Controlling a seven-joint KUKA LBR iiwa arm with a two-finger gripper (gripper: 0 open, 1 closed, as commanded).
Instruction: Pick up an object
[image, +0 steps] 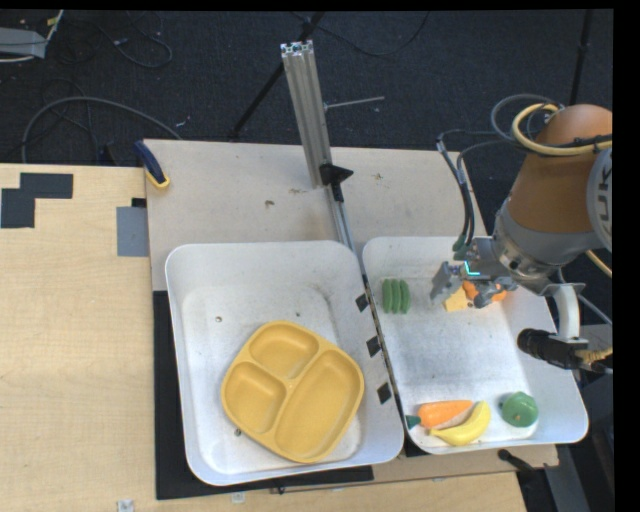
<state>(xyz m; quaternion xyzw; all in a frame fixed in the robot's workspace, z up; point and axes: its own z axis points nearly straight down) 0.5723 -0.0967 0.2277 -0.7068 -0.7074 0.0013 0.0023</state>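
My end effector (462, 283) is in the right bin (450, 340), upper right of the frame, over a small orange-and-yellow toy (462, 297); I cannot tell its state.

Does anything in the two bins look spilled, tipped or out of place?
Nothing stands out. The yellow divided plate lies flat in the left bin, and the toy food sits scattered in the right bin, none spilled over the rims.

Two white bins (200, 300), one yellow tray (292, 390), one banana (465, 428), one carrot (443, 411).
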